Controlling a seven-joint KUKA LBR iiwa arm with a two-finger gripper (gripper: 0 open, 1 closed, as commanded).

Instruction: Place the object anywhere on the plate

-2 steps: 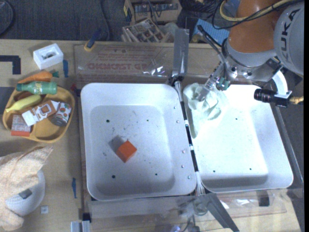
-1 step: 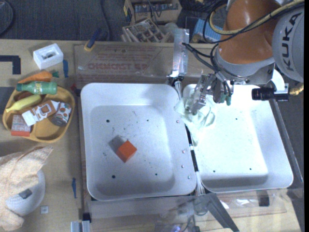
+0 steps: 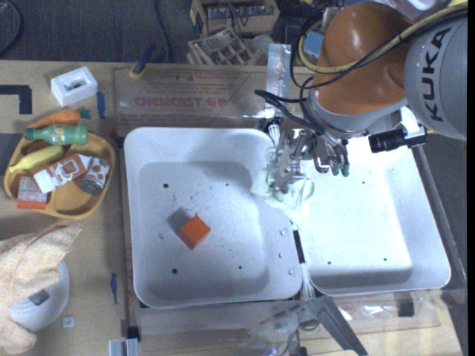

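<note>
Block, orange, lies loose in the left bin, toward its front-left part. Arm reaches in over the right bin. Hand hangs above the shared rim near the back; finger state cannot be told.

The two bins, left and right, look like smooth white plastic with a soft sheen, the left one speckled with dark flecks. The small orange block has a matt, even surface. The arm's orange band is glossy, and its grey shell is smooth with a dull shine. The claw looks like bare metal and clear plastic. The bench shows pale wood. A yellowish cloth looks rough and nubbly.
</note>
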